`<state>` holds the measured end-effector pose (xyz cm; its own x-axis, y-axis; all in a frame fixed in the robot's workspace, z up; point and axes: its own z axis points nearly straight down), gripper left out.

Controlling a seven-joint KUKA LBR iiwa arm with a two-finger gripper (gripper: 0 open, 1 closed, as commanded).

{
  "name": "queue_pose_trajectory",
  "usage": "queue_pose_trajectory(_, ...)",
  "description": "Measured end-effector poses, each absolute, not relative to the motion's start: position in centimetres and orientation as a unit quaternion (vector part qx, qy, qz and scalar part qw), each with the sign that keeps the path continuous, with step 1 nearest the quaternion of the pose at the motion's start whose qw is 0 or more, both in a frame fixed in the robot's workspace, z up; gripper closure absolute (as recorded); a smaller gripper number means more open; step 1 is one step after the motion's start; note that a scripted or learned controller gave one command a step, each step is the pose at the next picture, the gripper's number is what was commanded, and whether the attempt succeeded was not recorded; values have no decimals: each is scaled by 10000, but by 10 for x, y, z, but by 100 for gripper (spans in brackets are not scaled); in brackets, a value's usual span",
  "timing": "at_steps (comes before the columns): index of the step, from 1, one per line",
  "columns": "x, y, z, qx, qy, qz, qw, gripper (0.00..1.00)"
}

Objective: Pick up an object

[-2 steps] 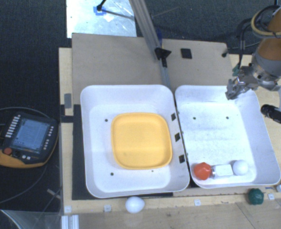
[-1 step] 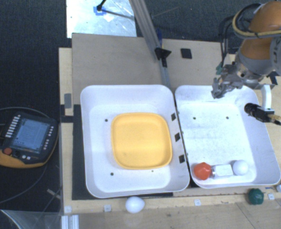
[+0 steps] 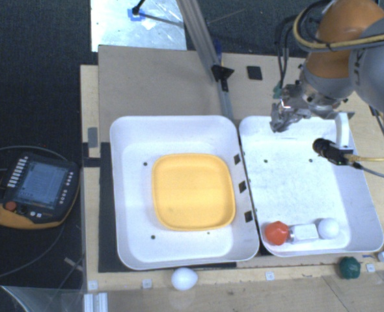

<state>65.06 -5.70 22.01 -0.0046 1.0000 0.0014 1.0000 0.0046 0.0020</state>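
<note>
Gripper sits over the far-left corner of the right bin; from my feed I cannot tell how it is set or whether it has anything. Candidate objects lie along that bin's near edge, well apart from it: orange ball, white block touching it, white ball. Left bin carries a yellow plate. White egg on the tabletop.

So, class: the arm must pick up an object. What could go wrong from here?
1. The pincer hovers at the right bin's far edge; the objects lie against the near wall, which could block a grasp.
2. The orange ball, white block and white ball sit crowded; one may roll away.
</note>
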Motion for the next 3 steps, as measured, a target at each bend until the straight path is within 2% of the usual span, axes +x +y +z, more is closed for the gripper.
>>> queue_pose_trajectory(2,648,38,211,7056,7087,6,-2,100)
queue_pose_trajectory(3,650,89,227,7054,7089,12,1,100)
